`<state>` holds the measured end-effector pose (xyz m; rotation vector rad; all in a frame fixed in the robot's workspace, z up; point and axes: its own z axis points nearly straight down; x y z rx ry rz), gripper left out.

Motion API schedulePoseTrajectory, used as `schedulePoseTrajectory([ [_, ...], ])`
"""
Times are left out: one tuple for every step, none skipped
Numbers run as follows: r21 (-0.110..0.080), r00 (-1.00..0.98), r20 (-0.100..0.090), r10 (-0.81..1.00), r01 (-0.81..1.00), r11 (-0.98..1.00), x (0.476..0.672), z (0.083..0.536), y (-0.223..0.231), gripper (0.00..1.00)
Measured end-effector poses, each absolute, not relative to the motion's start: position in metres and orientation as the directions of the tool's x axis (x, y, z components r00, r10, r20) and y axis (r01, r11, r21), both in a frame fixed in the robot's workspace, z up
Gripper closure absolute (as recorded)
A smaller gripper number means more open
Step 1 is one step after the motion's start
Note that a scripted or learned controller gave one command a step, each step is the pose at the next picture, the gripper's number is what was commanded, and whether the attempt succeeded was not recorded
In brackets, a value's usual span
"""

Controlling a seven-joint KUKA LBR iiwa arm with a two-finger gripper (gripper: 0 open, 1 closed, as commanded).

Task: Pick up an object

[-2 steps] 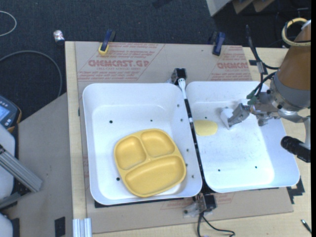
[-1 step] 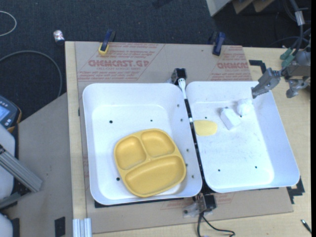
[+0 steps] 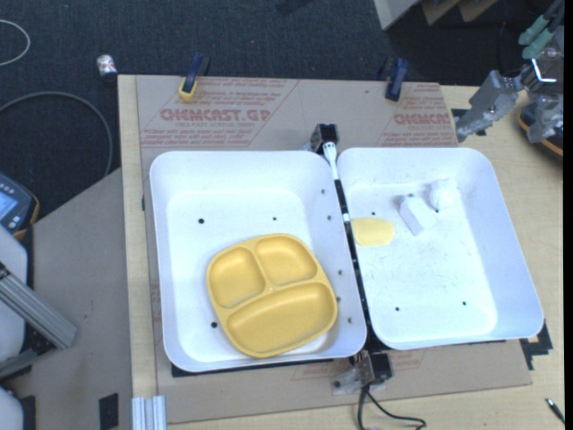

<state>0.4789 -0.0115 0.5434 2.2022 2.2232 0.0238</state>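
A yellow divided plate lies in the left bin, toward its front. The right bin holds a small yellow oval piece near its left wall. A small grey-white block and a white crumpled lump lie further back in it. My gripper hangs at the far right, above the bench just outside the right bin's back right corner, well apart from all of these objects. Nothing shows in it.
A black-and-white clip sits where the two bins meet at the back. Blue and yellow clamps hold the cardboard sheet under the bins. Cables and dark floor lie to the left.
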Motion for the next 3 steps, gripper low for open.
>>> schedulePoseTrajectory([
  [0.006,-0.002,-0.001,1.000,1.000,0.002,0.480,0.546,-0.015,1.00],
  [-0.013,-0.006,0.000,1.000,1.000,0.006,0.484,0.434,0.039,1.00],
  [-0.009,-0.002,0.000,1.000,1.000,0.002,0.478,0.371,0.055,1.00],
])
